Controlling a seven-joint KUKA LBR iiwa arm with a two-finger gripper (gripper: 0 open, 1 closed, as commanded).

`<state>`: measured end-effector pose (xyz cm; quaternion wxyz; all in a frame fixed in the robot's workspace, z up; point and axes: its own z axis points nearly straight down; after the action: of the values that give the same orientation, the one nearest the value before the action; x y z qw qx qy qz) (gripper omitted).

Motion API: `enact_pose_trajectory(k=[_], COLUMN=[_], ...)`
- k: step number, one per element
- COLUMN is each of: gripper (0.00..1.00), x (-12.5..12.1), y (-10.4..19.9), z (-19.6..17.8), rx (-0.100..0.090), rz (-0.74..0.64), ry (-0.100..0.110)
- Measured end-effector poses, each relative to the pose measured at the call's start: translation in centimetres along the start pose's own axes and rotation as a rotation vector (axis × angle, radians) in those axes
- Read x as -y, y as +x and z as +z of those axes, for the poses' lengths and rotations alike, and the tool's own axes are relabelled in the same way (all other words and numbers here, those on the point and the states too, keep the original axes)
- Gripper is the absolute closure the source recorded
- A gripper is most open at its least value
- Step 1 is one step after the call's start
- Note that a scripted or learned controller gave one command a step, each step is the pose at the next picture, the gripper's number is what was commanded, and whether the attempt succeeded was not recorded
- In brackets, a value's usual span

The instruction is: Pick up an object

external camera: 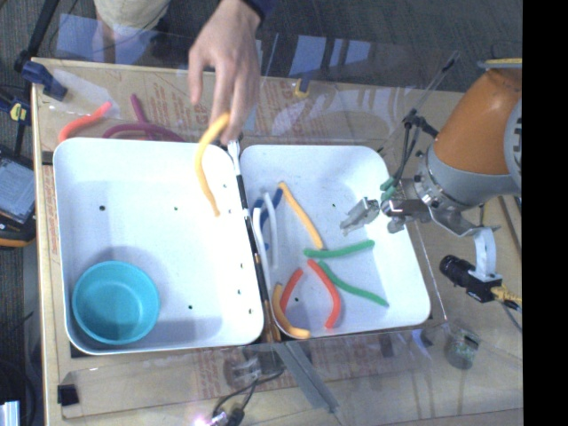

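Two shallow white bins side by side on the table [373, 105]. Left bin [89, 176]: a blue bowl [115, 302] upright in the near left corner, and a yellow flexible strip [207, 162] dangling over the far right part, pinched at its top end by a person's hand [226, 56] reaching in from the far side. Right bin [355, 162]: an orange-yellow strip [302, 216] lying diagonally near the middle, a white strip [270, 238] and a blue one [257, 216] along the left wall, a green strip [342, 250] across the centre, a second green strip [359, 289] nearer the front, a red curved strip [330, 302] crossing it, and an orange curved strip [286, 313] in the near left corner. Robot hand [359, 214] low over the right part of the right bin, just above the green strip, fingers slightly spread with nothing seen between them. Outside the bins, on the table beyond the left bin: an orange strip [84, 122] and a maroon one [142, 130].
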<state>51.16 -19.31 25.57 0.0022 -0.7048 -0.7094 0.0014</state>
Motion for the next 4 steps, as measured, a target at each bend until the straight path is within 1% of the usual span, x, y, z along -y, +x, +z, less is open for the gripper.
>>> enact_pose_trajectory(k=[1, 2, 3, 4], gripper=[0.0, 0.0, 0.0, 1.0], x=[-1.2, -8.7, -11.2, -11.2], y=[3.4, 1.1, 3.8, 3.9], z=[16.4, 14.9, 16.0, 15.0], rx=[-0.001, 0.0, 0.004, 0.004], rz=[-0.015, 0.03, -0.134, -0.138], ry=[-0.001, -0.004, -0.011, -0.013])
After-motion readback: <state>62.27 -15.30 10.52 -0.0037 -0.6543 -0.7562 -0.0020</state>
